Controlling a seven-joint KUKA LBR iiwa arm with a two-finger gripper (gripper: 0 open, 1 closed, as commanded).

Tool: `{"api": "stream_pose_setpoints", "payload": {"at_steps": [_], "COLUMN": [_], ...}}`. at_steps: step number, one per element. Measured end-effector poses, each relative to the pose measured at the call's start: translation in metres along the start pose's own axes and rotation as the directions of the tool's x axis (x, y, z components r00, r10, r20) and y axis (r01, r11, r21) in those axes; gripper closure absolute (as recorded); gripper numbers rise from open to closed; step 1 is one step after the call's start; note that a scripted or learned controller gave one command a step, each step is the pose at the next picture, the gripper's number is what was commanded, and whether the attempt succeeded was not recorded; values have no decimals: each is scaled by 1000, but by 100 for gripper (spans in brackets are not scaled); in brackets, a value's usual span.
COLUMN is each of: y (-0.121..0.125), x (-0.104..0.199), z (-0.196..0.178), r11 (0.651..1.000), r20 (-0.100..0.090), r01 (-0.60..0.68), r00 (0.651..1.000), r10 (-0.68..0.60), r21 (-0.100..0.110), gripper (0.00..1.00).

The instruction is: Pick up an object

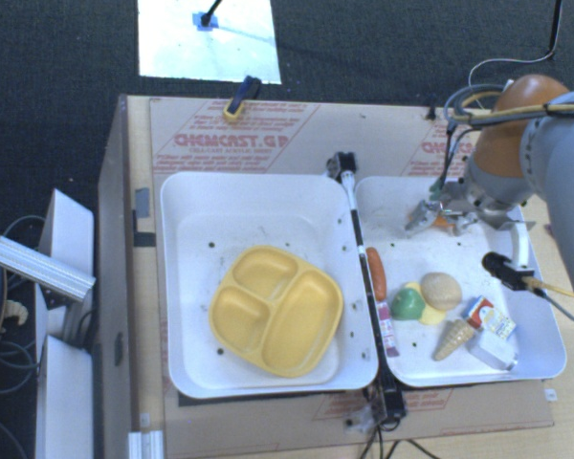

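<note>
Over the right bin [555,357] we keep our gripper [438,216] low near the far wall, and something orange sits at its tips; whether the tips hold it we cannot tell. We judge the grasp step is in hand. Nearer lie a smooth green ball [408,303], a beige bun [441,291] and a ribbed cone [454,338]; the next move needs a clean lift.

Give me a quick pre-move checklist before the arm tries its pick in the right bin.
1. End effector over the right bin: ok.
2. Object already held: cannot tell; something orange sits at the tip.
3. Targets available: ok; green piece, beige ball, cone and carton lie together.
4. Targets under the end effector: not ok; they lie nearer the front.
5. Carrot accessible: not ok; pressed against the divider.
</note>
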State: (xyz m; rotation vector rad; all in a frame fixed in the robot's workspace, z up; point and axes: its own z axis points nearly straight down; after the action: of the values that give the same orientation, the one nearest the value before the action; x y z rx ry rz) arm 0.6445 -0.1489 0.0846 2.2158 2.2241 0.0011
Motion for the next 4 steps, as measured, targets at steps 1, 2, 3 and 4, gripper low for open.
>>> {"api": "stream_pose_setpoints", "payload": {"at_steps": [1, 2, 3, 4], "y": [0, -92, -35, 19], "x": [-31, -9, -58, -59], "z": [-67, 0, -1, 4], "r11": [1000, 1000, 1000, 1000], "r20": [1, -1, 1, -4], "r01": [-1, -3, 0, 2], "r00": [1000, 1000, 1000, 1000], "r10": [1, 3, 0, -2], "r21": [-3, 1, -1, 26], "gripper": [0, 0, 0, 0]}}
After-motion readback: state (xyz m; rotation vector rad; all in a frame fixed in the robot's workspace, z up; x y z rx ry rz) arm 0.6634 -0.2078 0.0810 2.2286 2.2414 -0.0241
